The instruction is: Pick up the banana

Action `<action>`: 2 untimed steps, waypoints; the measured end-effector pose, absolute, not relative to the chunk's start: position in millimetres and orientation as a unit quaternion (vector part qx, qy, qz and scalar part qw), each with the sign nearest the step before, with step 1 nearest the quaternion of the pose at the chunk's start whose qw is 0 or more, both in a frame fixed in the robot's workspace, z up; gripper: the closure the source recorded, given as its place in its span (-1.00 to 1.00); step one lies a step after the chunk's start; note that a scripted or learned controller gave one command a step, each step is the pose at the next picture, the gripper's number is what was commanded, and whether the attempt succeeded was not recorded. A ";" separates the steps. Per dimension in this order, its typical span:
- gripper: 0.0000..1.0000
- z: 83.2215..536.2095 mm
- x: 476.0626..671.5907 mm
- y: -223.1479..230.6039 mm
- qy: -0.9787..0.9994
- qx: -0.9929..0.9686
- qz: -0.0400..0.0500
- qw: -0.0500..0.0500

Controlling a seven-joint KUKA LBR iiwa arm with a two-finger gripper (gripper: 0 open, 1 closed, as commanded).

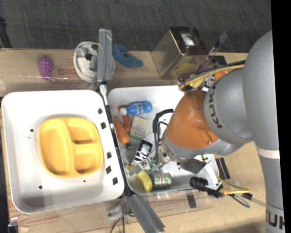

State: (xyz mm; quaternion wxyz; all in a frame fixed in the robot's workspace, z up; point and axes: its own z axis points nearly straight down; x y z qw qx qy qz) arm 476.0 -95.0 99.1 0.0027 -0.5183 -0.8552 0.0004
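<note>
Progress: nothing lifted yet | banana (143, 180) lying low in the right bin (169, 91), by a green can (162, 180) | pincer (153, 160) just above it, honestly can't tell its state | grab and lift both left

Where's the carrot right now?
The carrot lies in the right bin, against its left wall. The blue bottle sits just above it in the camera view, and the yellow tray is across the divider in the left bin.

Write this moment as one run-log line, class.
arm: over right bin | banana: lying at bin's front, beside a can | yellow tray: in left bin | grasp: not seen
</note>
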 end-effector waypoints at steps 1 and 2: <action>1.00 108.8 476.6 -95.1 -0.856 -0.517 0.000 0.003; 1.00 245.8 523.6 -99.9 -0.850 -0.526 0.000 -0.001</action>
